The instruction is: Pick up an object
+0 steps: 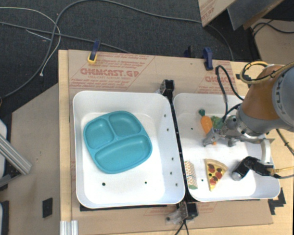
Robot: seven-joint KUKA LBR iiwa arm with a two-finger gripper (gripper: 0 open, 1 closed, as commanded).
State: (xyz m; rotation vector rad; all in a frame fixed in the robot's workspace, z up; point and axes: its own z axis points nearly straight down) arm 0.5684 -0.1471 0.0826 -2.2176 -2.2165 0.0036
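Camera view: a table [115,70] is seen bearing two white bins. With the right bin [260,191] taken as the landmark, the left bin [87,185] lies just beside it, and a blue tray [118,141] rests inside that left bin. The arm [270,102] is reached in over the landmark's far right part, and the hand [212,139] is lowered near its middle. Whether the hand is wide or narrow cannot be told, and nothing is seen between its fingers. A pizza slice [215,173] lies toward the landmark's near side, a carrot [206,122] toward its far side just beside the hand, and a wrapper [190,174] against its left wall. The carrot could be nudged aside rather than caught, since the hand stands next to it, not over it. An empty closure is judged likely.
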